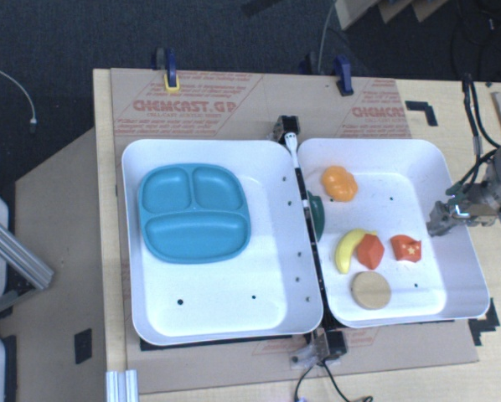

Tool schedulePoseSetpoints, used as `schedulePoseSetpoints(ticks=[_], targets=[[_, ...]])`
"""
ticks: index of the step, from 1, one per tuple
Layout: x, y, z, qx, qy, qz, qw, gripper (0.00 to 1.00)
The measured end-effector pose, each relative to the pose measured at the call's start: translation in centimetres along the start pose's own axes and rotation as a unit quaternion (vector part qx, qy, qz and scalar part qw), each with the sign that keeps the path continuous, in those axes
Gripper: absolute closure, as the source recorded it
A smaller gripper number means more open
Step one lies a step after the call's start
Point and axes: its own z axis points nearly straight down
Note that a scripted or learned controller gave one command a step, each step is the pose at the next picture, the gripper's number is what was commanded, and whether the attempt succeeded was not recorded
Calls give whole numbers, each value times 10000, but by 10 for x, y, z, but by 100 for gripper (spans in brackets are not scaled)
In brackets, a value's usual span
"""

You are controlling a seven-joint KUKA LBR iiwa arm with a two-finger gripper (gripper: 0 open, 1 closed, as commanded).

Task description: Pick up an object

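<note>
Red piece (406, 248) nearest the gripper (445, 216), right bin (435, 162).
Can't tell the claw's state; you should drop straight onto it, clear of the rim.

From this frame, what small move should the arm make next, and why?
Probably shift the gripper left over the red piece: it hangs at the right bin rim's right edge with nothing visibly held, and that piece lies nearest, apart from its neighbours.
</note>
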Motion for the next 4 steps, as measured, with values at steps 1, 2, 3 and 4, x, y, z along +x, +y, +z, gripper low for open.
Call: schedulePoseSetpoints(ticks=[1, 2, 3, 4], targets=[[42, 19, 8, 19, 14, -20, 10000, 100], [87, 35, 15, 20, 14, -20, 10000, 100], [139, 57, 23, 17, 14, -18, 10000, 100], [178, 80, 23, 14, 17, -17, 10000, 100]])
